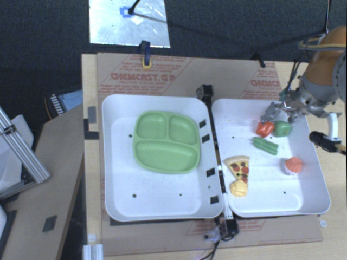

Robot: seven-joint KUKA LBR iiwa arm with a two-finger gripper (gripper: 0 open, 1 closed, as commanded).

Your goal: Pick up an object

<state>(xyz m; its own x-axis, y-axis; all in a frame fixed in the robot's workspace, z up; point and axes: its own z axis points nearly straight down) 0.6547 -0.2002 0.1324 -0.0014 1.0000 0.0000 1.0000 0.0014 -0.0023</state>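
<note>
From my screen I see the arm (325, 64) coming in from the right side, with its orange band above the wrist, and it is bent down over the far part of the right bin (312, 199). The gripper (277, 112) is low there, just above a red piece (265, 128) and a round green piece (282, 128), which lie touching each other. How the claw stands I cannot tell, because the metal parts are small and blurred together, and I see no object held in it. A little nearer to me from these two pieces lies a long green vegetable (265, 145), tilted, near them but apart. More to the right side of the same bin there is a small pink and white object (293, 166), alone. Near the left wall of the right bin lies a toy pizza slice (239, 167), and a small yellow piece (239, 188) touches its near end. The left bin (116, 199) holds a light green tray (165, 142) with three compartments, lying flat about in the middle. Both bins stand side by side on a brown board (179, 75) with red printed letters.
</note>
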